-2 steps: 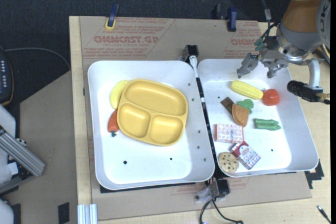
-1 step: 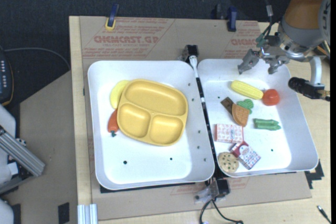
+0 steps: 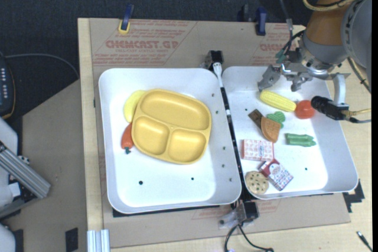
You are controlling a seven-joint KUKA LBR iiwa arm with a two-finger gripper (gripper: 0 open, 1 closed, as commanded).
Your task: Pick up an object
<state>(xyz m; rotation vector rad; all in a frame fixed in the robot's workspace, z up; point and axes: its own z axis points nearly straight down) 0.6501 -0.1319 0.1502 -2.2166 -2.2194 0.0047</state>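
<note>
Fingers of the grey gripper (image 3: pixel 285 77) stand open above the yellow plastic corn cob (image 3: pixel 277 101), probably light, slippery, best grasped mid-length

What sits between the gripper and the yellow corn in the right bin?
Nothing visible does. The gripper hangs over the back of the right bin, and the yellow corn lies just in front of it. The red tomato sits beside the corn's right end, off that line.
</note>
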